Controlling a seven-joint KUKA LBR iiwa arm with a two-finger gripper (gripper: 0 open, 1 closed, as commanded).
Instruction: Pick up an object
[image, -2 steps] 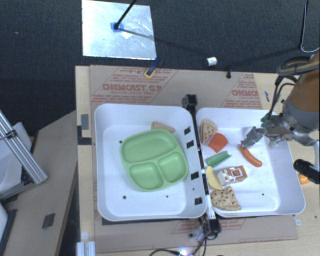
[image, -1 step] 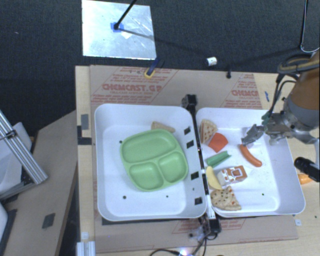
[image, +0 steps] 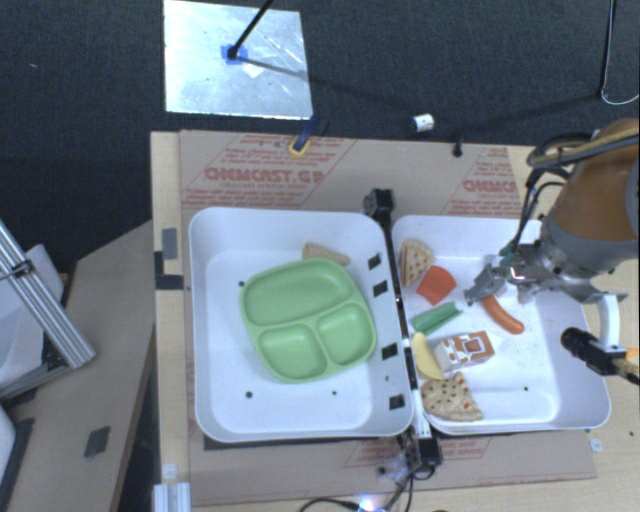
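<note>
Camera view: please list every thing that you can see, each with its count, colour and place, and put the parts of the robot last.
bins: 2, white, side by side on the bench
divided plate: 1, light green, middle of the left bin
tan wedge: 1, left bin, just behind the plate
pizza slices: 2, tan with red spots, right bin, one at the back left, one at the front left
red-orange block: 1, right bin, beside the back pizza slice
green stick: 1, right bin, near the divider
yellow wedge: 1, right bin, by the divider
orange and white carton: 1, middle of the right bin
sausage: 1, orange-red, right bin, under the gripper
gripper: 1, grey, low over the right bin
arm: 1, grey and orange, from the right
</note>
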